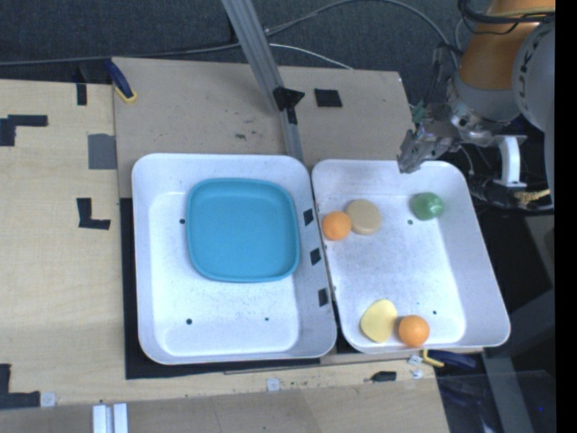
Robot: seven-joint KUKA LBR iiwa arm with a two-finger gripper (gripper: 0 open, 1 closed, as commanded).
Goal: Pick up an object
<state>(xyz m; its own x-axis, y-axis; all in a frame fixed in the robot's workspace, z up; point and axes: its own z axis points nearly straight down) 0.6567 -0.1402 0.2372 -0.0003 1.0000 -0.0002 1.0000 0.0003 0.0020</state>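
Landmark: right bin (482, 269), all places given rel. to it.
Gripper (410, 161): at the bin's far rim, nr its far-left part, above the wall. Open or closed: can't tell, too small & dark.
Nearest obj: green ball (426, 206), inside the bin nr far wall, just below-right of gripper.
Others: tan disc (365, 216) touching an orange ball (336, 226) at the bin's left wall; yellow piece (379, 320) touching a 2nd orange ball (414, 330) at the near wall.
Blue plate (242, 229): in the left bin (149, 242), beside right bin.
Handling (judgement): green ball prob. light, round, smooth, so likely to roll or squirt out. Take across its widest middle, straight down, centred.
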